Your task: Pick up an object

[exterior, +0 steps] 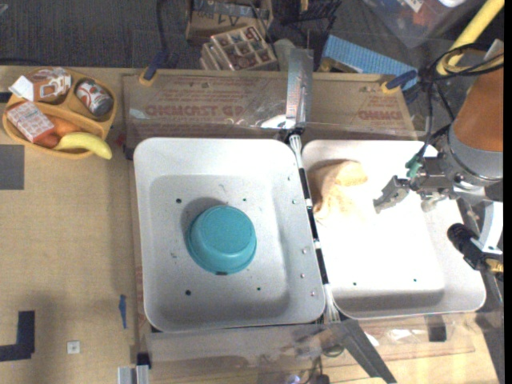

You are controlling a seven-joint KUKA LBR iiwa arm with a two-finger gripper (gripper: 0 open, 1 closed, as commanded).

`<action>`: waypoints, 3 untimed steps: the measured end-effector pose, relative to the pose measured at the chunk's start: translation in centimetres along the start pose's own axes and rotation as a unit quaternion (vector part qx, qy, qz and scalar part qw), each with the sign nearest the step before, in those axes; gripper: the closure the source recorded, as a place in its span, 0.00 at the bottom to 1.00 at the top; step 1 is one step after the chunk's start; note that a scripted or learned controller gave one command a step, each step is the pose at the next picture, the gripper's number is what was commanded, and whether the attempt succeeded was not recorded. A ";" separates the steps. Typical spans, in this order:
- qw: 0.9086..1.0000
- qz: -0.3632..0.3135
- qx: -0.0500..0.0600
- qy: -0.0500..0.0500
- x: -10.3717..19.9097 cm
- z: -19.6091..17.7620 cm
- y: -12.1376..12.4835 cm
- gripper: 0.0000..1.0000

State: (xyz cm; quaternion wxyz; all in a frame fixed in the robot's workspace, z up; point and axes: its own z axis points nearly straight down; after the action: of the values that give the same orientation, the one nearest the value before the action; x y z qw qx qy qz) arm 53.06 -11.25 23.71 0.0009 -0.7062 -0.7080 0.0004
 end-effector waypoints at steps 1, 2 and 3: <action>1.000 0.030 -0.002 -0.001 1.3 4.4 9.4 0.00; 1.000 0.025 0.000 0.000 7.0 4.3 4.5 0.00; 1.000 0.022 -0.002 -0.001 -2.8 6.7 7.2 0.00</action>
State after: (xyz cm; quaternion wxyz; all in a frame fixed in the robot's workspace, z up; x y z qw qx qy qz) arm 60.25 -14.07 17.04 -0.0016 -0.7217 -0.6923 0.0000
